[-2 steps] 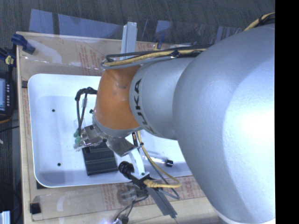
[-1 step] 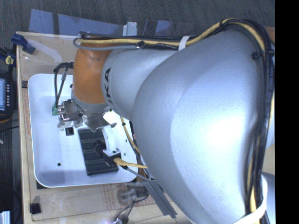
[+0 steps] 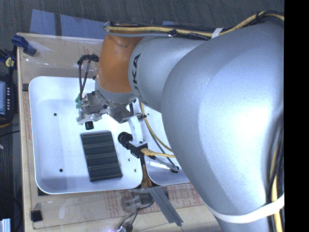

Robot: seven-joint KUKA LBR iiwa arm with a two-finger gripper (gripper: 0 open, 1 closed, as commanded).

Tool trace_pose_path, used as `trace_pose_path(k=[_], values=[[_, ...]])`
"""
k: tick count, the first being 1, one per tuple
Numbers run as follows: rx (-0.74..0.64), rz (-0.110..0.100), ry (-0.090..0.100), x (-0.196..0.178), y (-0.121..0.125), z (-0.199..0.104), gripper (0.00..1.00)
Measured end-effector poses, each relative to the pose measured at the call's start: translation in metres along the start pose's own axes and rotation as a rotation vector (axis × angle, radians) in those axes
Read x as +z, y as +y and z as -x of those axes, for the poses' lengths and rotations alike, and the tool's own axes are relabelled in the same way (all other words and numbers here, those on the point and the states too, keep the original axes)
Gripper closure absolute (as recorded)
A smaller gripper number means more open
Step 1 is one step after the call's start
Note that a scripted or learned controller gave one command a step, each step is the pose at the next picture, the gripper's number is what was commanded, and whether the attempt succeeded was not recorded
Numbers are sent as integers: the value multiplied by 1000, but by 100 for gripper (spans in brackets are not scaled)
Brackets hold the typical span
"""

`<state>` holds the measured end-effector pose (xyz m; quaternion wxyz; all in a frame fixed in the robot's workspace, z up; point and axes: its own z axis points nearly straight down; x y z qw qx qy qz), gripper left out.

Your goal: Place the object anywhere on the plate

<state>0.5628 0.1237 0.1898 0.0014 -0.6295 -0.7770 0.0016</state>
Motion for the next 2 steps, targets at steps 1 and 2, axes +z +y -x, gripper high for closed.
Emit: trace_pose_path(k=[1, 2], values=[[-90, 5, 1, -132, -47, 32, 100], [152, 3, 0, -174, -42, -68, 100]])
